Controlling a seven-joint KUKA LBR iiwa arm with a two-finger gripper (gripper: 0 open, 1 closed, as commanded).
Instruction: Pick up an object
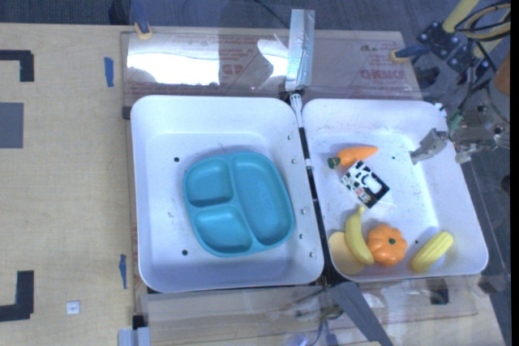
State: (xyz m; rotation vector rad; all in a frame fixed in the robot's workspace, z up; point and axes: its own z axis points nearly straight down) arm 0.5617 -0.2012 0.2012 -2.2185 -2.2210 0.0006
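Your pincer [430,147], its state too blurred for me to tell, hangs at the right bin's [462,198] far right edge, the carrot [357,152] lying leftward, long axis pointing roughly toward it.

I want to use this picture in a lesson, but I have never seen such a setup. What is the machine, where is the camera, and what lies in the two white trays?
One camera looks down at a slant on a bench with two shallow white bins. The left bin holds a blue divided plate. The right bin holds toy food: a carrot, a banana, an orange pumpkin, a yellow lemon-like piece, plus a small black-and-white item. The machine is a robot arm reaching in from the right; its gripper hangs over the right bin's far edge with nothing between its fingers.
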